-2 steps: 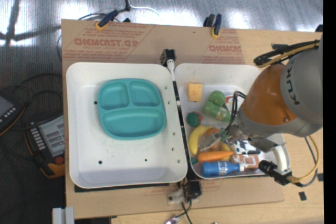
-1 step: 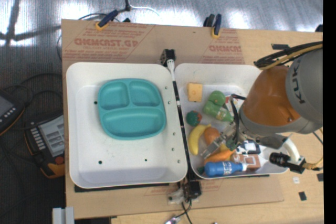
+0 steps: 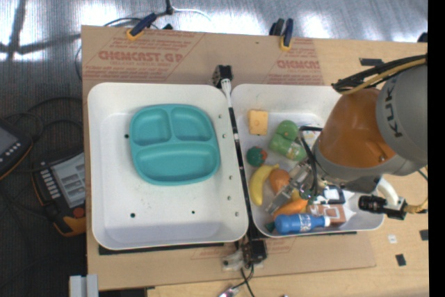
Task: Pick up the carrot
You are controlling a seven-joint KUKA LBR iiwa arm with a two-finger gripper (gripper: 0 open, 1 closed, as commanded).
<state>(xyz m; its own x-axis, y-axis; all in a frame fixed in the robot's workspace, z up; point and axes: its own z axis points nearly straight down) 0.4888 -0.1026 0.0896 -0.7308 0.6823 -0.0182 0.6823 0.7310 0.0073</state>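
Arm (image 3: 361, 132) is reaching into right bin (image 3: 361, 225), gripper (image 3: 300, 186) sitting over carrot (image 3: 292, 206); can't tell its opening or whether it's gripping. Carrot is lying between banana (image 3: 258, 184) and bottle (image 3: 300, 223).

Smooth glossy teal plastic plate (image 3: 174, 145)

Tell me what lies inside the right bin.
The right bin holds a cheese block, green pepper, banana, carrot and blue bottle. The arm covers the remainder.
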